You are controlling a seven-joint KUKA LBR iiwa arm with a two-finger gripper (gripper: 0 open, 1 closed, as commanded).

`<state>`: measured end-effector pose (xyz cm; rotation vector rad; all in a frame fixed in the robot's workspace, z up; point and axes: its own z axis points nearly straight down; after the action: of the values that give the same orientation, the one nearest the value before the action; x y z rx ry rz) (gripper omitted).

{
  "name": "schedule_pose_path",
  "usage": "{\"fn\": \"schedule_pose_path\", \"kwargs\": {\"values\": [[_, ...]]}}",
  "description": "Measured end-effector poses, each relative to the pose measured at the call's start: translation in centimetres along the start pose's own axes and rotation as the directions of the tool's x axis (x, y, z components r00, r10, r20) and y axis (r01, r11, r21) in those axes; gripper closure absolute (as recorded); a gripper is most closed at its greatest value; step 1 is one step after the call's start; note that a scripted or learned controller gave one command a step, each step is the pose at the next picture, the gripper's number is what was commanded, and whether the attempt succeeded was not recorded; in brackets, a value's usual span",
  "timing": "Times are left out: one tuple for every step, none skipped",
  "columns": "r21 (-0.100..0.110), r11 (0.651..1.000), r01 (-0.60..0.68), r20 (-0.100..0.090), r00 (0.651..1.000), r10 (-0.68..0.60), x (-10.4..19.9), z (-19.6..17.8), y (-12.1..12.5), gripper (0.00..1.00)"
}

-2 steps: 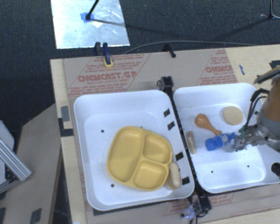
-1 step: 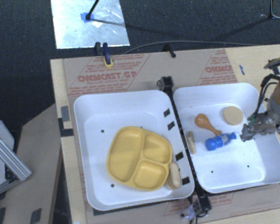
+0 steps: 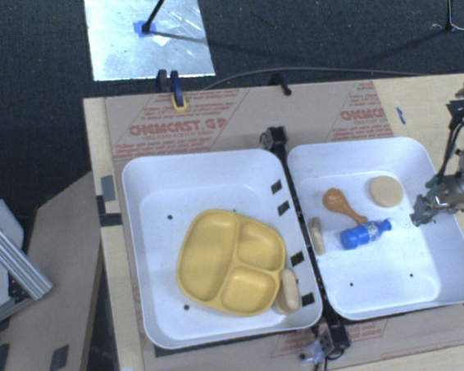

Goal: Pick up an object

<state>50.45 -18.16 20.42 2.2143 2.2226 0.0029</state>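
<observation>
White plastic bins were seen side by side on the counter (image 3: 346, 98) in the camera view: the left bin (image 3: 155, 197) held a yellow divided tray (image 3: 227, 259), while the right bin (image 3: 407, 286) held a blue bottle (image 3: 362, 233), an orange spoon (image 3: 341, 204), and a pale round disc (image 3: 386, 190). The gripper (image 3: 426, 208) was placed at the right bin's right rim, nothing visibly held; whether it was spread could not be told. The approach step was judged in hand; a leftward reach and descent over the bottle, nearest, would be called for.
</observation>
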Motion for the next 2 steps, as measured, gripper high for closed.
{"fn": "schedule_pose_path", "kwargs": {"values": [[-0.002,1.0,0.001,0.001,1.0,-0.001,-0.1,-5.3,0.2,1.0],[0.002,1.0,0.005,-0.002,1.0,-0.005,4.3,-5.2,0.9,1.0]]}}
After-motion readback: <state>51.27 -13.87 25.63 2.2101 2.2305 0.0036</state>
